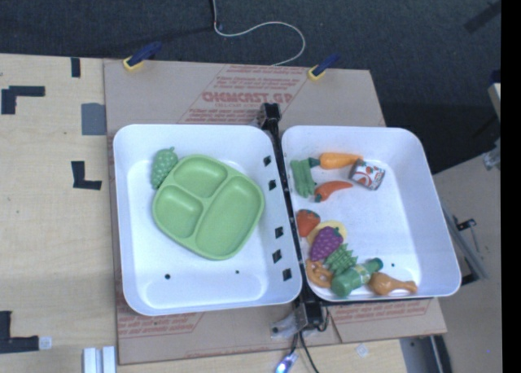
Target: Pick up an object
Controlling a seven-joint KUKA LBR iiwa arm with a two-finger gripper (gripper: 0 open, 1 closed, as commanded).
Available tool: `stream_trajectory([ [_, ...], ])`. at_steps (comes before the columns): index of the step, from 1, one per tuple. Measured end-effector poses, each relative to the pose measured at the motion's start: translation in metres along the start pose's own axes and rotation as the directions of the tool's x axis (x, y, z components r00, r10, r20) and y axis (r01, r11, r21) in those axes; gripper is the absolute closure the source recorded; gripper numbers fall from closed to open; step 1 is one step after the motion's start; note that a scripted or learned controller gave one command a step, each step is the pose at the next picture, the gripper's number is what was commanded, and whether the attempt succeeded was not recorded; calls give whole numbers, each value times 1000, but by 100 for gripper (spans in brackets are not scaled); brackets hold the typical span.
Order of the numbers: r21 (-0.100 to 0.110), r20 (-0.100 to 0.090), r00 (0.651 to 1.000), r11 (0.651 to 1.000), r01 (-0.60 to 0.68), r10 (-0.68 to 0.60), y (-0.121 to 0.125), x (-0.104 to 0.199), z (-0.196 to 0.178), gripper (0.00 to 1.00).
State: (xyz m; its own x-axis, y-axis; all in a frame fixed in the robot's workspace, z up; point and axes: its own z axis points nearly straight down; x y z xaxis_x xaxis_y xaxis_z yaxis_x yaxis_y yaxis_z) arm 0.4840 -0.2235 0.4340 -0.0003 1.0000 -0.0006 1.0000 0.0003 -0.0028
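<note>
1. White plastic is showing bare along the right bin (431, 200), the one lying on the side the arm reaches in from; every toy is sitting on its floor, so by my judgement nothing is being lifted and the whole pick is waiting to be done.
2. Nearest the camera, the orange gourd (391, 285) is lying just beside the green toy (352, 279); the purple grapes (324, 243) are resting just behind them, with the red toy (307, 221) beyond.
3. Farther back, the orange pepper (332, 190) and the green beans (302, 177) are lying close together; the carrot (339, 160) and the small can (367, 174) are sitting farthest off.
4. The left bin (130, 225), farther from the arm's side, is carrying a green divided plate (208, 207) with a bumpy green toy (164, 166) touching its far corner.
5. As for the claw, I cannot tell whether it is spread or pressed together; no toy is looking gripped or tilted; the can, standing apart, is seeming the easiest target.
</note>
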Motion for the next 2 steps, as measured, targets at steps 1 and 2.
stream_trajectory([
  [1,-1,1,1000,1000,0,0,0,0,14,100],
  [2,-2,1,1000,1000,1,-1,0,0,17,100],
])
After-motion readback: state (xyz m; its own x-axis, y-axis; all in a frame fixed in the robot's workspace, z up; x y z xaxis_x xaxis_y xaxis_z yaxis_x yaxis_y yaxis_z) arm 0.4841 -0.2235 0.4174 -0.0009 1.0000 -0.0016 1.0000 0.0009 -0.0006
